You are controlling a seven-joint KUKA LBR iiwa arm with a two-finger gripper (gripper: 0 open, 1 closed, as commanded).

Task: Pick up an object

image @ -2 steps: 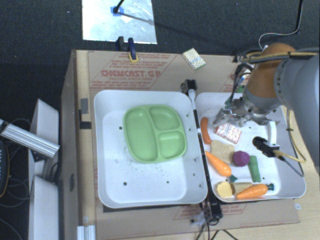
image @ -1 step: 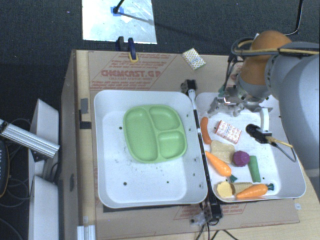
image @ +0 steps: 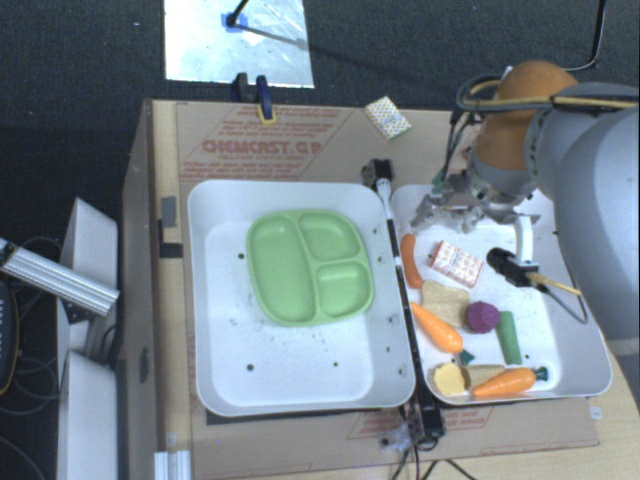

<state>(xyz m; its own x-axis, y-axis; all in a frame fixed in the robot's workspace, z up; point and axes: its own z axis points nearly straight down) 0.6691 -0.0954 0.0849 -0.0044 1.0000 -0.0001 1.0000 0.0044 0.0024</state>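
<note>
Now over far part of rt bin (image: 565,343) w/ gripper (image: 452,218): fingers spread apart, nothing btwn them, nothing held. Reaches in from rt side of view on grey arm (image: 590,188), orange band (image: 525,93) above wrist. Closest to gripper: red-and-white packet (image: 456,263), just on near side of it, apart from fingers. Along lt wall of same bin, orange sausage (image: 409,258), lying lengthwise. Nearer to camera, tan bread slice (image: 445,298), touching slanted carrot (image: 437,328) below it. Just rt of bread, purple ball (image: 483,316); beside ball, green stick (image: 510,336). By near wall, second carrot (image: 505,381) w/ green end, next to yellow chunk (image: 450,378) and beige piece (image: 485,371). All pickable stuff down on floor of rt bin, none lifted. In lt bin (image: 225,298), green divided plate (image: 310,266) w/ three compartments, flat, approx centred. On bench (image: 200,148) beyond bins, small patterned block (image: 387,116); blue clamp (image: 262,93) at far edge.
</note>
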